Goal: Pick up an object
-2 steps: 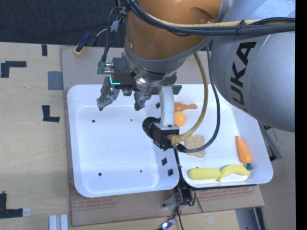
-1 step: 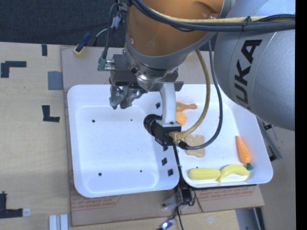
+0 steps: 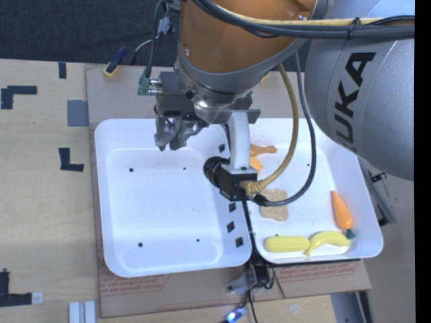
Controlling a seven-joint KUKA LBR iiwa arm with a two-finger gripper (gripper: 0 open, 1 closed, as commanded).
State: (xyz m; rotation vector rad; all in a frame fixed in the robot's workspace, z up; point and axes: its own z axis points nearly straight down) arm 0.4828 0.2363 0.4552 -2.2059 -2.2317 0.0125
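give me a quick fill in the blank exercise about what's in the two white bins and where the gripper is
1. The orange plastic carrot lies in the ____ shallow white bin.
2. The yellow plastic banana lies beside a yellow corn cob near that bin's ____ edge.
3. The two-finger gripper hangs over the ____ corner of the left shallow white bin.

Missing words: right; front; far
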